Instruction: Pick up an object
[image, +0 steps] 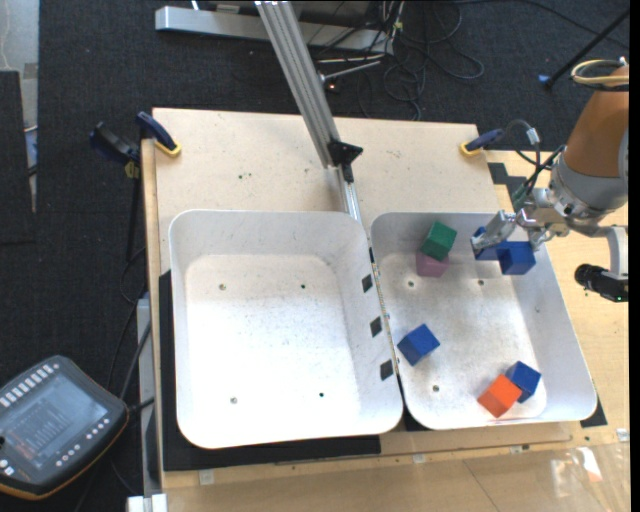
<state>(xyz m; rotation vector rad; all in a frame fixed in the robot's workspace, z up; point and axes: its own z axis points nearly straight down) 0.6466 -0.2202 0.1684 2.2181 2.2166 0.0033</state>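
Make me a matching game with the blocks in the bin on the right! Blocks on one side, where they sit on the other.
Blocks:
1. green block
2. orange block
3. lone blue block

Places:
A. near the bin's left wall
B. front right corner, touching a blue block
C. at the back, beside a purple block

Pairs: 1-C, 2-B, 3-A

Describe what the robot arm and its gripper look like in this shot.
The arm reaches in from the right: a rounded orange band above a smooth grey wrist section. Below it sits a compact metallic gripper with blue parts at the tip. A thin dark cable loops over the top of the wrist. No lettering is readable.
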